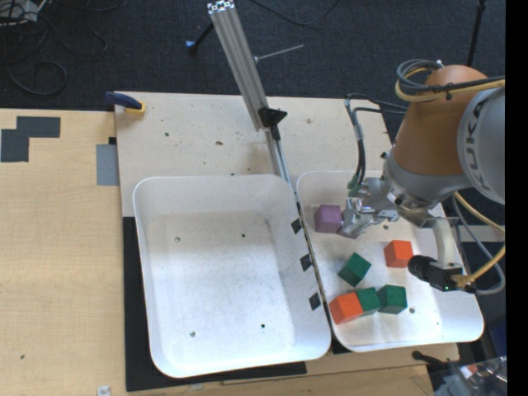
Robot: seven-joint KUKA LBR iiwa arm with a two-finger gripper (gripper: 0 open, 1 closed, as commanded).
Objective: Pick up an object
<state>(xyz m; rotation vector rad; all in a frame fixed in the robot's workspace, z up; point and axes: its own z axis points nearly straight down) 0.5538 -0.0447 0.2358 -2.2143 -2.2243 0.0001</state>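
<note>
where the pale bench (198, 139) ends—dark carpet (124, 31), loose cables (33, 64).

The two white bins (157, 221) look like smooth, shiny plastic. The bench (58, 246) is pale wood, flat and dull. A long silver metal bar (239, 56) shines a little. The small blocks (355, 268) look smooth and matt.

Dark carpet (124, 31) with cables (33, 64) — pale wooden bench (58, 246).

text: "KU" letters, cut off at frame edge | on: grey arm (487, 151) casing
</note>
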